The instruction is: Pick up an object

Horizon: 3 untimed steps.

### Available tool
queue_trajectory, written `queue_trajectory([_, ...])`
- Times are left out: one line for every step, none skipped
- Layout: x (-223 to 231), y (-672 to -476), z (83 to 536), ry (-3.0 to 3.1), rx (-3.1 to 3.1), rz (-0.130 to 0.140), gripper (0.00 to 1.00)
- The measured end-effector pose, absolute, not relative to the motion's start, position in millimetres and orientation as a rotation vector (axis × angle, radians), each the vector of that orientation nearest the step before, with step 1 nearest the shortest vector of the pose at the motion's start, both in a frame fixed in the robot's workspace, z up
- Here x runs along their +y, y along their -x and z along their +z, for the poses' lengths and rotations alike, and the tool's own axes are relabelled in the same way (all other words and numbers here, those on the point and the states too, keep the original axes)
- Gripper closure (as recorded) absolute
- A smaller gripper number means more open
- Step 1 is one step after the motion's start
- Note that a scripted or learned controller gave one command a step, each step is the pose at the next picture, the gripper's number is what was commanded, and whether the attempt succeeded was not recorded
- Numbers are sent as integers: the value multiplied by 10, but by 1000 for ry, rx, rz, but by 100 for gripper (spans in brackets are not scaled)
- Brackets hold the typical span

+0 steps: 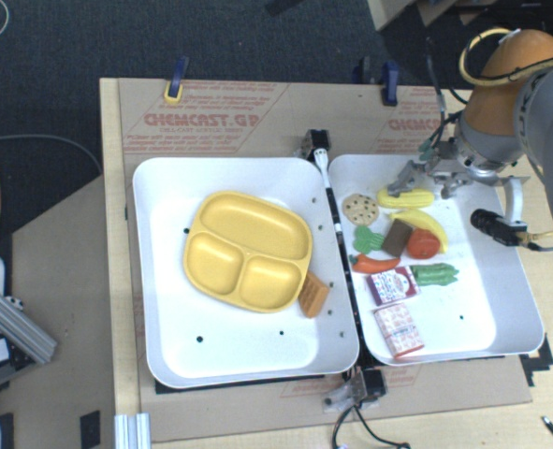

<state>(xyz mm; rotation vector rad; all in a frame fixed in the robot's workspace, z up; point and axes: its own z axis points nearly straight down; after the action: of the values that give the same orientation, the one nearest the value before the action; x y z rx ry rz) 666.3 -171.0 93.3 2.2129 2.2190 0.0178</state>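
My gripper [427, 184] hangs over the far part of the right bin [501, 330]. Its two grey fingers [405, 180] are spread apart with nothing between them, so it is open. Just below it lies a yellow corn-like piece [406, 198]. Nearer the front are a banana [429, 222], a brown block [398, 238], a red tomato [425, 245], a cookie [358, 209], a green leafy piece [368, 241], an orange carrot [377, 263] and a green pepper [435, 273]. Two red-and-white packets [391, 285] [400, 329] lie closest to the front.
The left bin [164, 335] holds a yellow divided plate [246, 251] and a brown bread-like piece [313, 296] by its right wall. The ridge between the bins [337, 241] runs close to the cookie. Bare bin floor [482, 297] lies right of the packets.
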Motion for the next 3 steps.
queue_trajectory([-1732,-6700,1099,-2198,2207,25,100])
queue_trajectory([-1655,-6687,1711,-2215,2219,6,100])
queue_trajectory([-1657,-6704,2263,-2215,2217,7,100])
